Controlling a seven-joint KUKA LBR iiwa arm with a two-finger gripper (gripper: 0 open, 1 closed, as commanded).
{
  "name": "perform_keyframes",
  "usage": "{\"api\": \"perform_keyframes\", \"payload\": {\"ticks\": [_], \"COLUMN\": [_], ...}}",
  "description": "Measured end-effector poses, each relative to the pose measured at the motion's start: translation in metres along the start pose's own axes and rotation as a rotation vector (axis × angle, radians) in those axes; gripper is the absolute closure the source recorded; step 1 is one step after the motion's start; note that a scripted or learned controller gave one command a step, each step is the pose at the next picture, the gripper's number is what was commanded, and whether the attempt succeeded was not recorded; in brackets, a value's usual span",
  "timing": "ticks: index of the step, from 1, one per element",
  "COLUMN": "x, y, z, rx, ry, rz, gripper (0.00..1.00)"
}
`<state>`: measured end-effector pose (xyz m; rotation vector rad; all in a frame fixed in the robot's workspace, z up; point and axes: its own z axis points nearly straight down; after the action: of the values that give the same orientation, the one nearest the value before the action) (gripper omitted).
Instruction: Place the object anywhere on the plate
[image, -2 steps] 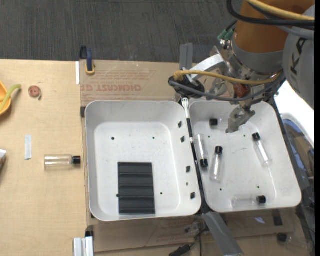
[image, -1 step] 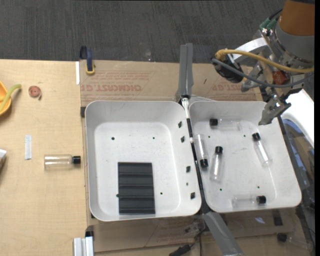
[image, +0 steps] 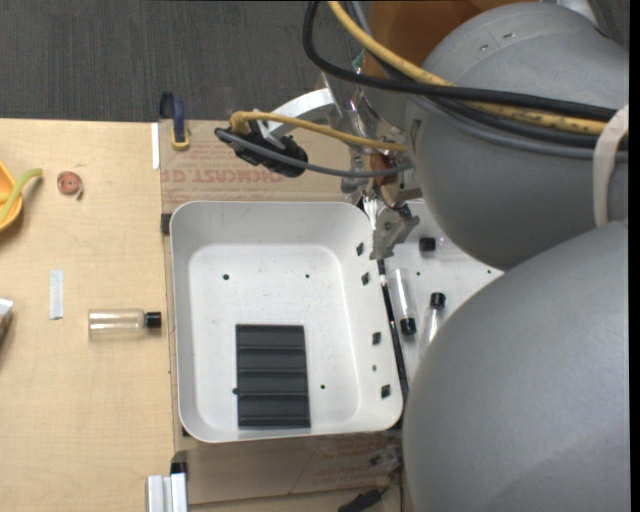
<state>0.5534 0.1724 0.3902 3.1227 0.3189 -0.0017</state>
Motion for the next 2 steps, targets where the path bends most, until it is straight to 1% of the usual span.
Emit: {"api": "perform_keyframes", "payload": {"ticks": [1,2], "x": [-0.037,0.04], "y": [0.089,-0.026], "z": [-0.051,-0.051], "rx": [-0.001,0.0], "ry": [-0.002,0.001], "rz": [-0.018,-0.022], "gripper": [0.0,0.0]}}
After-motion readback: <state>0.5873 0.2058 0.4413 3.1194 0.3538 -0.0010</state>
